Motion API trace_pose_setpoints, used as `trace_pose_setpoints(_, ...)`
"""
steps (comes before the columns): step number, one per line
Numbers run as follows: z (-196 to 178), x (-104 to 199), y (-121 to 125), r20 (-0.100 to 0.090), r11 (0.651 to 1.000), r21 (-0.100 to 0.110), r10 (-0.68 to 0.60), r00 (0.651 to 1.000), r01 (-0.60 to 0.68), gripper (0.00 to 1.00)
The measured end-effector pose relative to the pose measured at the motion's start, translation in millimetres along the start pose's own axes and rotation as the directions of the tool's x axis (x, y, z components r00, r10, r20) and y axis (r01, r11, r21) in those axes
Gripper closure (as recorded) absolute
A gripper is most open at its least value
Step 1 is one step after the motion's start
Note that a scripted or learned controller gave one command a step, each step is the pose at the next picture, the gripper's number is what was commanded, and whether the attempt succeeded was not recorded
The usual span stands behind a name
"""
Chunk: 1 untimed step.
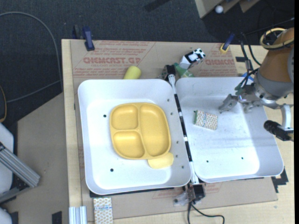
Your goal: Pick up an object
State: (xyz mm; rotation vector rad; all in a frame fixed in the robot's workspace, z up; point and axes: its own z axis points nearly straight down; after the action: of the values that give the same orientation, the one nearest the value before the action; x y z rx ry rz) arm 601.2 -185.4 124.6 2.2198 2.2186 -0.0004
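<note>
We judge the packet (206, 120) light and flat (pinch an edge); our end effector (232, 101), just beside it, gapes empty.

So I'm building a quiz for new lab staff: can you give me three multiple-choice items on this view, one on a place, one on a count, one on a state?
1. Where does the yellow tray lie?
A. left bin
B. right bin
C. on the bench outside the bins

2. How many compartments has the tray?
A. two
B. three
C. five

3. How does the small packet in the right bin stand to the gripper?
A. lifted between its fingers
B. flat on the bin floor, apart from it
C. hanging over the bin's rim

Key: 1 A, it sits mid left bin. 2 B, two small and one long section show. 3 B, the packet lies flat, left of and below the gripper.
</note>
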Motion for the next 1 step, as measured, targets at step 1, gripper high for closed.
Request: trace_pose_setpoints(1,22.0,76.8,-5.9,-0.005,1.0,0.005,-0.002,1.0,0.002,0.0)
